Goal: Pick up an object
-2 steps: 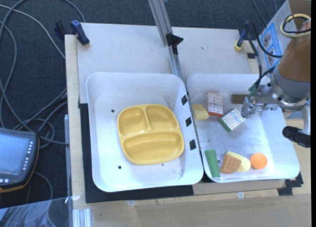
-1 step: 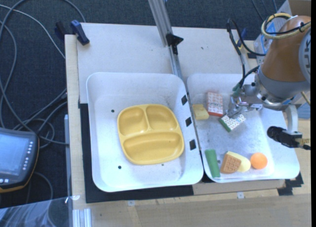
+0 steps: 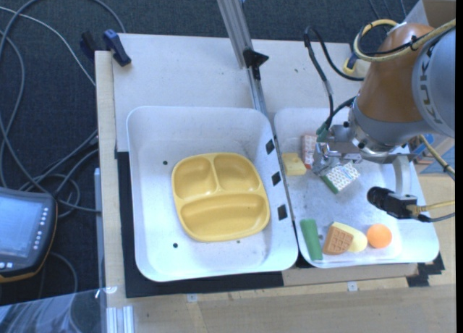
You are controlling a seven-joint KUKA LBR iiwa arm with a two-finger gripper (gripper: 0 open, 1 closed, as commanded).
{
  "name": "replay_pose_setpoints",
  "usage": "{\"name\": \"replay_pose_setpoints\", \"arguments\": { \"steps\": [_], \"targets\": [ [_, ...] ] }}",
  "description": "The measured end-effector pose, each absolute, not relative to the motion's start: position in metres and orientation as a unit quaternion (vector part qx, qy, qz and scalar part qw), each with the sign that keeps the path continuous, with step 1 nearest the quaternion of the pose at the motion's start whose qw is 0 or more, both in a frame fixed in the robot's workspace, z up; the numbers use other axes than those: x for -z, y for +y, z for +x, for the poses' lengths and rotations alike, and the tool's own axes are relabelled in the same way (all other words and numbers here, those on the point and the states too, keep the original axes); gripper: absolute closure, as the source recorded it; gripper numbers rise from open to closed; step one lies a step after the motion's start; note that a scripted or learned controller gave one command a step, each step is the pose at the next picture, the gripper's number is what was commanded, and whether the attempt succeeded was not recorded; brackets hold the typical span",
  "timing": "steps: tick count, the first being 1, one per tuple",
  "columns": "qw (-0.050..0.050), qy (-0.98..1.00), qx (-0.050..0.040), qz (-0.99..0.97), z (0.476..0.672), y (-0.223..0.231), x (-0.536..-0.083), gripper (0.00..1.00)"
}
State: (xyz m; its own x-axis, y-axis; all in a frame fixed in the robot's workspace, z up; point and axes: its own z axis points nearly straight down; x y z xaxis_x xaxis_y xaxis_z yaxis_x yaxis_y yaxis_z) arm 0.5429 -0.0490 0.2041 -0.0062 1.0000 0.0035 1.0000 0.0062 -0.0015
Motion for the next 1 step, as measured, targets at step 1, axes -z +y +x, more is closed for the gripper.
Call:
{"name": "replay_pose_setpoints", "arguments": {
  "steps": [1],
  "targets": [
    [0.0,-0.71,0.0019,-0.704,0.5466,0.0106,-0.2197,1.0]
  ]
}}
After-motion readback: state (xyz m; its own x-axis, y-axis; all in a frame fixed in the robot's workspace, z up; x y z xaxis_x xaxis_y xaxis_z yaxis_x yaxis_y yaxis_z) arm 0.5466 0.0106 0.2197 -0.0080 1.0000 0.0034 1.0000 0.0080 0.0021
